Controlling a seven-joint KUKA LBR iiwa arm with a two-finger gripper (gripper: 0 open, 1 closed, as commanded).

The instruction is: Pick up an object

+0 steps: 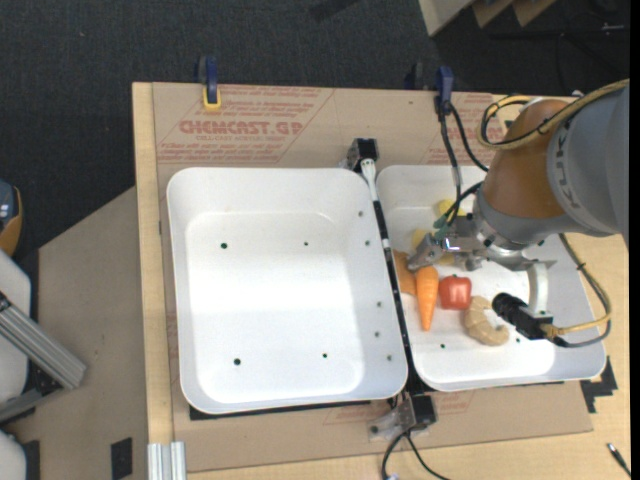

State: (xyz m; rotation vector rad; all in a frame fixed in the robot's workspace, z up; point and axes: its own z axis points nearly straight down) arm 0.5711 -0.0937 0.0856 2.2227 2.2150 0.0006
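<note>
- Arm (560,173): grey, orange-banded, covers much of the right bin (500,366).
- Gripper (447,246): low over the bin's left half; finger opening cannot be judged.
- Carrot (427,296), red object (455,292), tan lump (485,324): lying just below it.
- Yellow item (444,209): partly hidden.

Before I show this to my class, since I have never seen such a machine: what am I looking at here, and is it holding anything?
This is one picture from a camera fixed above a workbench, looking down at a slant. The grey shape with an orange band entering from the right is a robot arm; its gripper, a two-fingered claw, hangs low over the right of two shallow white bins. The right bin holds toy foods: an orange carrot, a small red piece, a tan lumpy piece and something yellow partly hidden by the arm. The left bin sits beside it. Whether the claw has gripped anything cannot be told from this angle.
</note>
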